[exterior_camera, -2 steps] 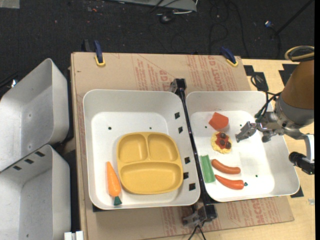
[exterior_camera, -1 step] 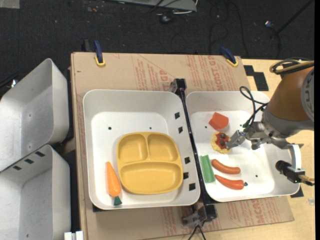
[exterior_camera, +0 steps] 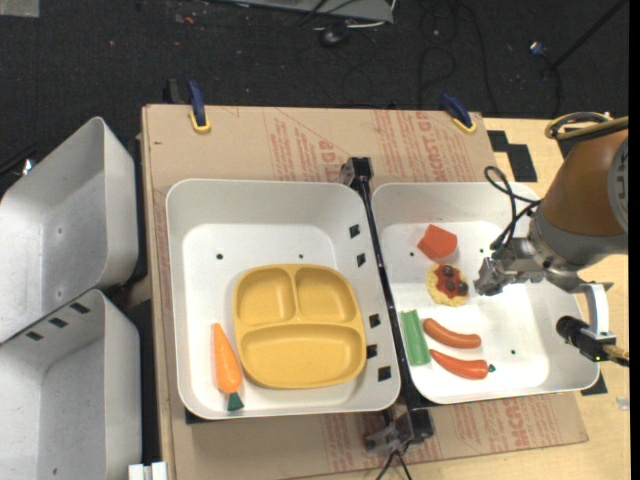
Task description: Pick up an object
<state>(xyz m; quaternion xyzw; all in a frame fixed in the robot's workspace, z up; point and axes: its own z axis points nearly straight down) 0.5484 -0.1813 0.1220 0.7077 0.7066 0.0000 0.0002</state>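
The right bin [exterior_camera: 520, 218] holds a red block [exterior_camera: 437, 241], a small tart with dark berries [exterior_camera: 447, 283], a green stick [exterior_camera: 412, 336] and two sausages [exterior_camera: 452, 334] [exterior_camera: 462, 366]. My gripper [exterior_camera: 488, 279] hangs low over this bin, just right of the tart and above the upper sausage. Nothing shows between its fingers. The left bin [exterior_camera: 200, 218] carries a yellow divided plate [exterior_camera: 299, 325] and a carrot [exterior_camera: 227, 362] by its left side.
The grey arm with its orange band [exterior_camera: 590, 188] comes in from the right over the right bin's far corner. A black cable [exterior_camera: 505, 203] loops above the gripper. Two more white bins [exterior_camera: 60, 268] stand off the bench at left.
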